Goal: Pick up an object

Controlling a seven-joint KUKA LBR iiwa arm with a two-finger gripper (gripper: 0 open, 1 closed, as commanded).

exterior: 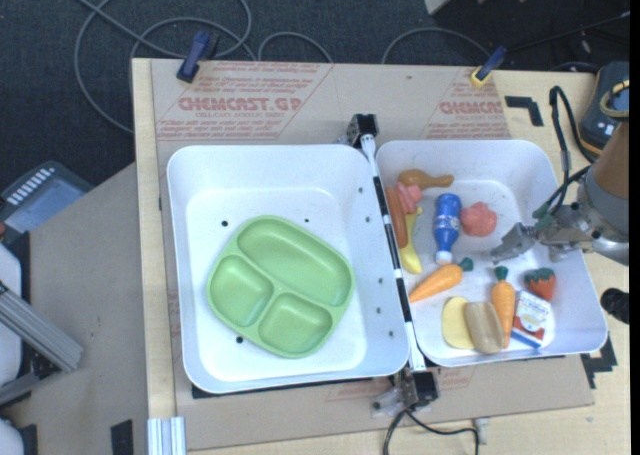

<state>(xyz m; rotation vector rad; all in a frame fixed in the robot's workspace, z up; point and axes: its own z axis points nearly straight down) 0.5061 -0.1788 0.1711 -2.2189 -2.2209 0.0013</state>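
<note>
The camera view shows the gripper (520,243) low in the right bin (470,155), fingers spread wide, holding nothing. A red ball (479,219) sits near it, beside a blue bottle (447,222).

arm (612,193) cut by right edge

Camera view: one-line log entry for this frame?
gripper over right bin | nothing seen held | nearest: strawberry | green tray in left bin

From my feed the tabletop (300,93) is a brown board with red lettering, clipped at the back by a blue clamp (196,54). Two white bins sit on it, left bin (190,243) touching right bin (570,328).
</note>
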